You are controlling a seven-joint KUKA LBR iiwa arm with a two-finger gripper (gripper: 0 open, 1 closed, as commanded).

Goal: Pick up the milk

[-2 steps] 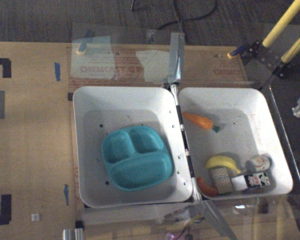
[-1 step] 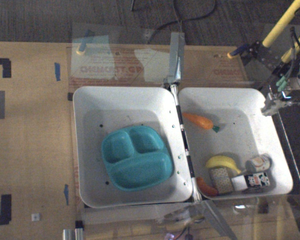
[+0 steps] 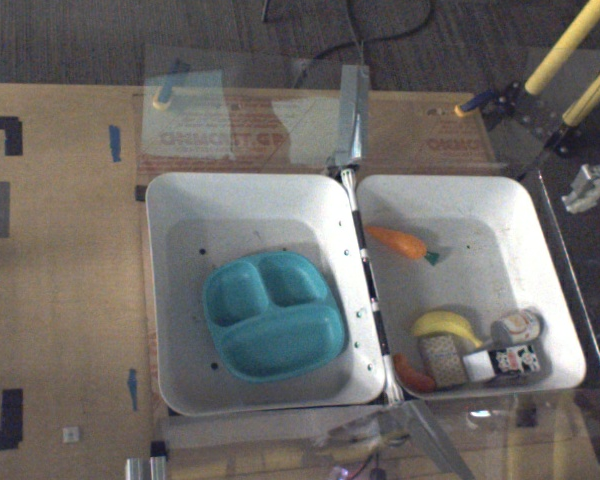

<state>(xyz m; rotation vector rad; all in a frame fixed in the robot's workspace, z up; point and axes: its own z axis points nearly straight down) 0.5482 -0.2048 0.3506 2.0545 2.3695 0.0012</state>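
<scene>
White milk carton (image 3: 507,362) in right bin's (image 3: 550,258) near corner.

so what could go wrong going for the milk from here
The milk carton lies in the right bin's near right corner, close to the walls, so fingers may hit the rim. A grey can, a banana and a brown block crowd it, so a grasp could catch or shove a neighbour instead.

Brown bench (image 3: 70,298), two white bins side by side, left bin (image 3: 170,228), right bin (image 3: 540,258)
</scene>
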